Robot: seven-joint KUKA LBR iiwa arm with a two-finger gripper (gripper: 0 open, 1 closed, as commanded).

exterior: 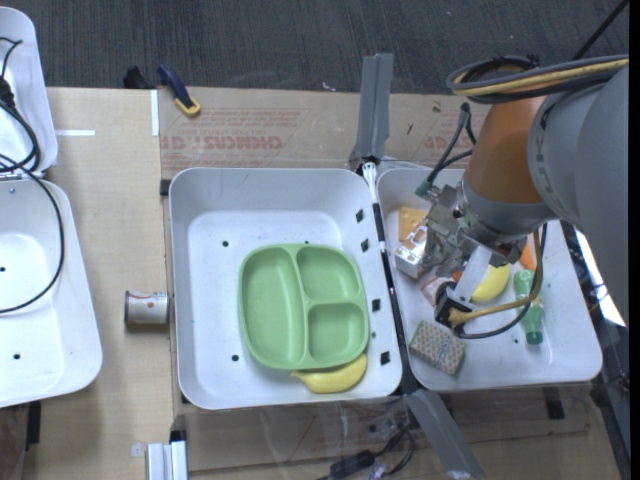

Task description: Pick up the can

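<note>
Lowered just beside the silvery can (408, 256), the gripper (450, 273) is judged mid-approach; its spread cannot be told, and centring over the can is needed.

Even, bright overhead light; soft shadows inside white bins (190, 268); mild glare on rims; slightly soft focus.

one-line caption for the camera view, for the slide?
KUKA arm reaches into the cluttered right bin; left bin holds a green divided plate over a banana.

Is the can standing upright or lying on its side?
On its side: the can lies on the bench, left of the bins, its long side showing.
</note>
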